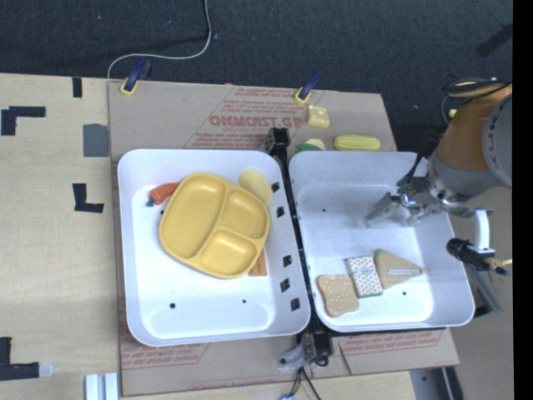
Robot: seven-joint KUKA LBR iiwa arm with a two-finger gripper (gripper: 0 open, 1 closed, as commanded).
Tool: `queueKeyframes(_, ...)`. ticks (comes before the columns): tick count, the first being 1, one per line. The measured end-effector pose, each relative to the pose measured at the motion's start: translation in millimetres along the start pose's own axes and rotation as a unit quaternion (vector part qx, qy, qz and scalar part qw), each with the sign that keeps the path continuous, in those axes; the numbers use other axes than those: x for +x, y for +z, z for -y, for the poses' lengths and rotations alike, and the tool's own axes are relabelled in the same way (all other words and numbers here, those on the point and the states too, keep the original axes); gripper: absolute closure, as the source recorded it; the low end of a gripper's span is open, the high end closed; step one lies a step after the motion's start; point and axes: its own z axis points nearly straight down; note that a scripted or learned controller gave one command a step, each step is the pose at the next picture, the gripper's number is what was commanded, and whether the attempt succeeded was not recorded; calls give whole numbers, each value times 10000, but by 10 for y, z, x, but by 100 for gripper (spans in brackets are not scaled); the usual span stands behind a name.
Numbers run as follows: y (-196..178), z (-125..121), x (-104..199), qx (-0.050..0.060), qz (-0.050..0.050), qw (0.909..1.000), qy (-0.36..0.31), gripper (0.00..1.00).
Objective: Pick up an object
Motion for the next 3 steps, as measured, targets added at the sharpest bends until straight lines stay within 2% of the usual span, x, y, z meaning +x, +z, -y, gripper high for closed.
queueKeyframes(1, 244, 383, 745, -52, 20, 10000, -16, 0)
queueKeyframes(2, 137, 1123, 734, -19, 2, 10000, 11, 0)
queueKeyframes(3, 48, 1093, 744, -30, -2, 10000, -4, 100)
